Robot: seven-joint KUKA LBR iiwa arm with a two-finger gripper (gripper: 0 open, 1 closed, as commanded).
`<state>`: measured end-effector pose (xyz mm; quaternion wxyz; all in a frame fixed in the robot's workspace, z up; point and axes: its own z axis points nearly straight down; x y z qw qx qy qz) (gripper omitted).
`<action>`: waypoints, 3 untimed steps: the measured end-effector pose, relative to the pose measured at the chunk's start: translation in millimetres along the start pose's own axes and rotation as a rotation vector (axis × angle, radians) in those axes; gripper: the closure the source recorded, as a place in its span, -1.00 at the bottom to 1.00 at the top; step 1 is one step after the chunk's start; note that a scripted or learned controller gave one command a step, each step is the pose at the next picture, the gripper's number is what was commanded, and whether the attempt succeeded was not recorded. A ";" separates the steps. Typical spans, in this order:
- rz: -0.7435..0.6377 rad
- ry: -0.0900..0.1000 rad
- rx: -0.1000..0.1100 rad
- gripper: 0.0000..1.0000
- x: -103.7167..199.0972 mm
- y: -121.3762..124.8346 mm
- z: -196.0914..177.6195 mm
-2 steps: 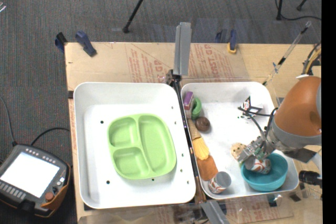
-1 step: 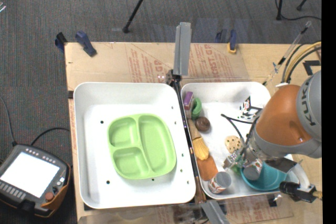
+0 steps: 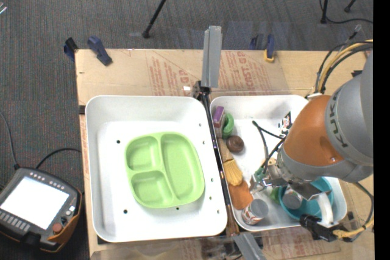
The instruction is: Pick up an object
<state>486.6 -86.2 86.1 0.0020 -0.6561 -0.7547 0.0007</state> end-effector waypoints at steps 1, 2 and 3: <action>0.152 -0.003 -0.011 1.00 -10.5 3.0 -223.6; 0.148 -0.002 0.001 -1.00 -8.5 2.1 -218.9; -0.083 0.002 0.008 -1.00 21.0 -10.3 -108.2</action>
